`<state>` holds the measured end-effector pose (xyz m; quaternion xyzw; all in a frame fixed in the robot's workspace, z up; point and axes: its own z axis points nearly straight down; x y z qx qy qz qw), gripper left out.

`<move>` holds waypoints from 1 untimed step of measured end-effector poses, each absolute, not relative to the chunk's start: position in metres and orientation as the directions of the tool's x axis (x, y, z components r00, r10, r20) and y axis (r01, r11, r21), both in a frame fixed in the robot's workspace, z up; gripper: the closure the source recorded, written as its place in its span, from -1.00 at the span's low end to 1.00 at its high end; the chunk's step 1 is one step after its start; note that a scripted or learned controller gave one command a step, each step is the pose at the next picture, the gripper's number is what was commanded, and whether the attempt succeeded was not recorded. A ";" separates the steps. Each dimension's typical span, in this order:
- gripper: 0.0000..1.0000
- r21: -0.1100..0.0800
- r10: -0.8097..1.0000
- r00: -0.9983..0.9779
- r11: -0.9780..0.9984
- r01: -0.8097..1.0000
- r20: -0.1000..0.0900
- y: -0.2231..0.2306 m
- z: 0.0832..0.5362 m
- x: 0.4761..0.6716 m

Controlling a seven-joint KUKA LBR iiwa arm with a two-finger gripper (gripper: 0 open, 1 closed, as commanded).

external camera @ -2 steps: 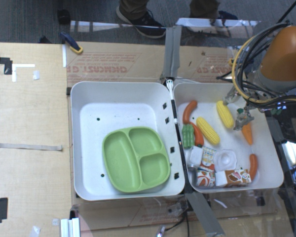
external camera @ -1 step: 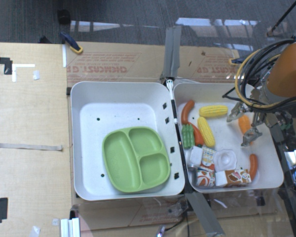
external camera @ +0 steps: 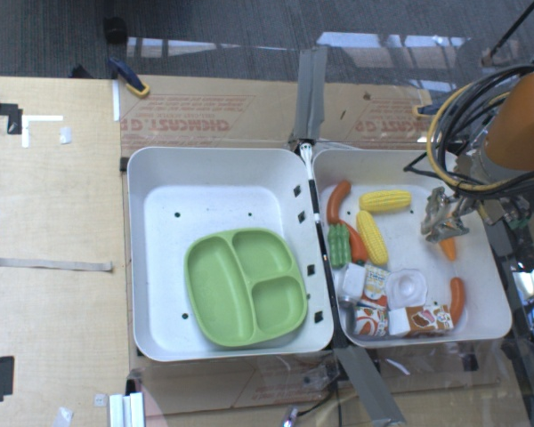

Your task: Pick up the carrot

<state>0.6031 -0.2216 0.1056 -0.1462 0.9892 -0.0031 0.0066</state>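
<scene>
Packets [external camera: 400, 318] crowd the right bin's [external camera: 494, 278] near wall. Carrot [external camera: 448, 248] lies further back, just under the gripper [external camera: 444, 225], touching or nearly so. Fingers: can't tell if apart or together. Risk: tips land off-centre, carrot rolls or slips out. Arm comes in from right, wrist pointing down, cables looped above.
</scene>
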 end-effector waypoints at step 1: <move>-1.00 -0.008 -0.289 -0.957 0.957 -0.289 -0.012 -0.222 0.106 0.603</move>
